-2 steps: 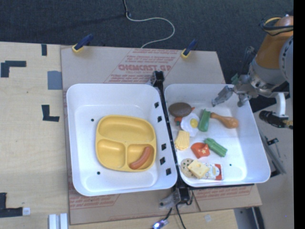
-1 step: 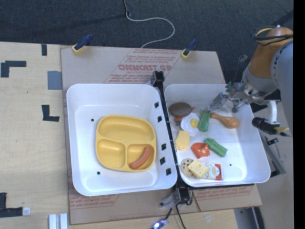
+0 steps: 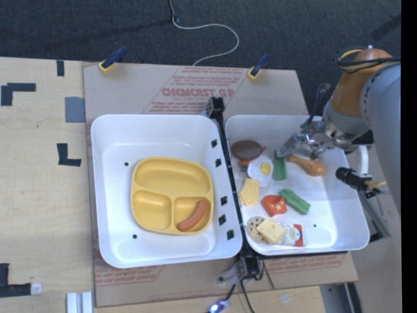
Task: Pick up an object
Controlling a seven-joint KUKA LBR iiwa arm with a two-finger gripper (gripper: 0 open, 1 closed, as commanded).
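My gripper [image 3: 298, 146] hangs over the far part of the right bin [image 3: 339, 240], reaching in from the right. It sits just above an orange carrot-like piece [image 3: 311, 166] and next to a green stick [image 3: 279, 169]. Nothing shows as held. Other toy foods lie in this bin: a brown patty [image 3: 247, 150], a fried egg [image 3: 262, 169], a yellow corn piece [image 3: 249, 192], a red pepper [image 3: 274, 205], a green pod [image 3: 296, 201], a cookie [image 3: 255, 225] and a cheese wedge [image 3: 272, 231].
The left bin [image 3: 107, 175] bears a yellow divided plate [image 3: 156, 204] with a sausage [image 3: 193, 216] in its near right compartment. A red-and-white packet [image 3: 296, 235] lies by the cheese. A black clamp [image 3: 215, 107] stands at the far end of the wall between the bins.
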